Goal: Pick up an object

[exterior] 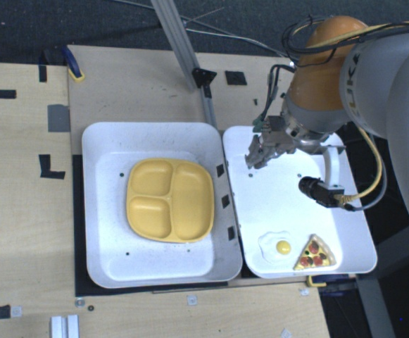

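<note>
Hovering at twelve o'clock in the right bin (297, 196), the gripper (255, 158) carries nothing; whether it's spread, I cannot tell. The yellow tray (170, 200), fried egg (277, 246) and pizza slice (315, 253) remain unpicked, the smaller two at six o'clock.

From my feed I see a tan bench (21, 210) marked with black tape patches, dark carpet floor (63, 9) toward twelve o'clock, and a grey metal pole (179, 37) slanting in from the top.

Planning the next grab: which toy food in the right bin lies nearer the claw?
The fried egg; the pizza slice lies farther right, toward the bin's corner.
</note>
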You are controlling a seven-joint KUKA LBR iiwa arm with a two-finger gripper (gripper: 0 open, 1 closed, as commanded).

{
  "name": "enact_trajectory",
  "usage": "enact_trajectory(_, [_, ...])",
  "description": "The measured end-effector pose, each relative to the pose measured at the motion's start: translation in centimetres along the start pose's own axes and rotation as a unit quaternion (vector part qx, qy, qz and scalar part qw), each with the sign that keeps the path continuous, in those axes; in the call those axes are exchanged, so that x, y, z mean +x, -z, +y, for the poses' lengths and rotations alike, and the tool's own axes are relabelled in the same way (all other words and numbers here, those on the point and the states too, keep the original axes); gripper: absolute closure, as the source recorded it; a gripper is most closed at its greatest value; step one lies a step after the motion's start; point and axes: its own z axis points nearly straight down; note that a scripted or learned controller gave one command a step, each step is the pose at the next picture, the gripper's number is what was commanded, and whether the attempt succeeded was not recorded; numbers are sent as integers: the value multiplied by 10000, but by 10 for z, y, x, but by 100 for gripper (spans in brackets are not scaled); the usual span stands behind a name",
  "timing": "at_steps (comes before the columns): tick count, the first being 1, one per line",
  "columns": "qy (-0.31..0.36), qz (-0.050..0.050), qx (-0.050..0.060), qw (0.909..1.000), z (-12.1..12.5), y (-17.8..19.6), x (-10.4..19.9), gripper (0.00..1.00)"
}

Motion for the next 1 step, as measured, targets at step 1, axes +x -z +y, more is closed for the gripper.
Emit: enact_trajectory(1, [15,10,-4,10000,8,7,54,100])
